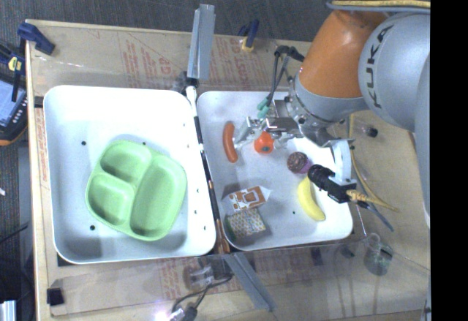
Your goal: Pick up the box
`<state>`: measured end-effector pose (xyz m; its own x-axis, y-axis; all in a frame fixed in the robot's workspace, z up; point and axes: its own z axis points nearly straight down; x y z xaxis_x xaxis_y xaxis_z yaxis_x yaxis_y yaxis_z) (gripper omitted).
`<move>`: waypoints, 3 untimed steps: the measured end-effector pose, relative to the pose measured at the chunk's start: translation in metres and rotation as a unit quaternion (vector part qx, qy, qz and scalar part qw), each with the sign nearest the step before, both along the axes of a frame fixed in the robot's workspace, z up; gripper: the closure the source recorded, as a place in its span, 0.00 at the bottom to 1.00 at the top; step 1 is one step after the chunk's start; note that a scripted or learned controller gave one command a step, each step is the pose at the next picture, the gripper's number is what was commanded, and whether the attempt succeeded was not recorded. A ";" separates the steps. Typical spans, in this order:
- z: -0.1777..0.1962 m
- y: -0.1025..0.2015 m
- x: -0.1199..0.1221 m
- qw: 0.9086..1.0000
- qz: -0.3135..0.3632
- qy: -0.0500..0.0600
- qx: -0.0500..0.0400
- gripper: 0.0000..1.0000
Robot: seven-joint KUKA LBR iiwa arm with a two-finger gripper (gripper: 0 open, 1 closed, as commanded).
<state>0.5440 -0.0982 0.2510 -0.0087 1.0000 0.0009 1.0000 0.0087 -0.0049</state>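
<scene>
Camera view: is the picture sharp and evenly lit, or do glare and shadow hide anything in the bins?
Camera view: lighting is even and soft; the white bins read bright without blowing out. The green tray and the box look reasonably sharp. The arm casts a mild shadow over the right bin's upper part, where the claw is cluttered and hard to read.

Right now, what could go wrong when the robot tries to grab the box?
1. The box lies right against a patterned packet, so the gripper might nudge or grab the packet instead.
2. The box sits near the bin wall, which may block a finger.
3. The gripper is over by the hot dog and the orange toy, and could bump them on the way.
</scene>
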 end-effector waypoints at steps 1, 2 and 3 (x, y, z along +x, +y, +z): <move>-0.087 -0.056 0.026 0.999 -0.052 0.001 -0.001 0.00; -0.160 -0.092 0.004 0.999 0.050 0.000 0.000 0.00; -0.159 -0.112 0.054 0.999 0.042 -0.002 0.000 0.00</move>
<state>0.5983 -0.2098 0.0921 -0.0930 0.9957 0.0003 0.9957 0.0930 -0.0014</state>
